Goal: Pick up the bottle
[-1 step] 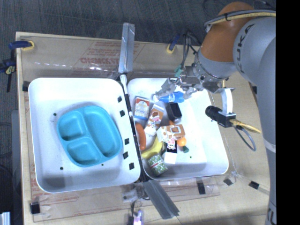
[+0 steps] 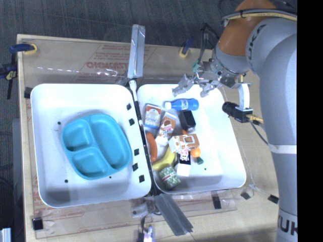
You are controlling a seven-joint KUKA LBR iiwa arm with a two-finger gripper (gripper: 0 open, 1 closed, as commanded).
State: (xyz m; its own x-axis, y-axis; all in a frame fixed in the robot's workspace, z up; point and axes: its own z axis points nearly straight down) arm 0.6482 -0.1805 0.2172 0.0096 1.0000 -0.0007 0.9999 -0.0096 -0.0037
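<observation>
Bottle (image 2: 182, 104) flat on its side at far end of right bin (image 2: 229, 150), clear of clutter | gripper (image 2: 193, 86) poised just above, fingers spread, empty | placed for descent.

- Bright, even light from overhead; the white bins (image 2: 50, 185) read nearly blown out.
- Soft shadows under the blue tray (image 2: 95, 145).
- Glare streaks on the clear sheet (image 2: 75, 69) behind the bins.
- Focus slightly soft overall; labels unreadable.
- Floor dark.
</observation>
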